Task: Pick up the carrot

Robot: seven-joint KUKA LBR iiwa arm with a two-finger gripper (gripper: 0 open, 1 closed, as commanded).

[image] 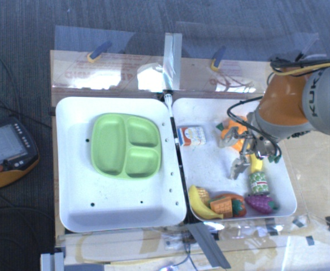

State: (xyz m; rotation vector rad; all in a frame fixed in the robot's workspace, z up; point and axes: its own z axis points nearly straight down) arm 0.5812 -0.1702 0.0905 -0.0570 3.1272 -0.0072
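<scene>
At the far left, off the bench, a dark handheld control pendant with an orange underside (8, 154) lies on the grey carpet; its screen is too small to read. The left shallow white bin (74, 208) holds a light green plastic plate divided into three compartments (125, 145), lying flat near the bin's middle. A clear upright divider strip (172, 55) stands at the back where the two bins meet.

In the right shallow white bin (210, 168), a small white carton with orange and blue printing (191, 135) lies close to the left wall; its print is too blurred to read. Along the front wall sit a yellow toy banana (202, 203), an orange and red blocky toy food item (229, 205) touching it, and a purple bunch of toy grapes (261, 203) to the right. Just above the grapes, a small bottle with a yellow cap and green label (258, 176) lies lengthwise; its label cannot be read.

The orange toy carrot (233, 133) lies in the back right part of this bin, just beside and partly under the metal two-finger gripper (239, 165), up and to its left. The gripper's fingers point down toward the bin floor with nothing visibly between them, and it cannot be made out whether they are apart or together. The grey arm with its orange band (286, 103) comes in from the right.
</scene>
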